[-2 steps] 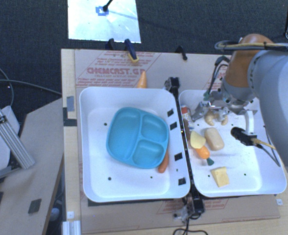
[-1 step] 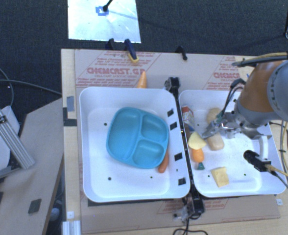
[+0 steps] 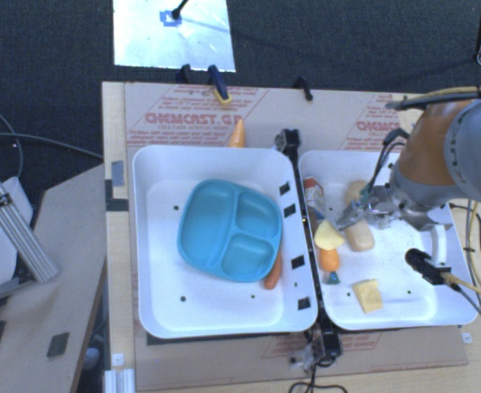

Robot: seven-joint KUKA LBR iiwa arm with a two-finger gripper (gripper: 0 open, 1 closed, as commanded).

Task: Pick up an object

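Claw [image 3: 348, 217] is positioned low in the right bin [image 3: 404, 313], just beside the yellow piece [image 3: 328, 236] and the tan block [image 3: 359, 237]; whether it is released or clenched cannot be told. Nothing is seen between its tips. The approach step is judged to be in hand. Next, closure on the yellow piece and a straight lift are called for.

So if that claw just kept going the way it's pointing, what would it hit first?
Probably the pale yellow piece in the right bin: the gripper points down-left and its tip sits just above that piece. Depth is hard to judge from this slanted view.
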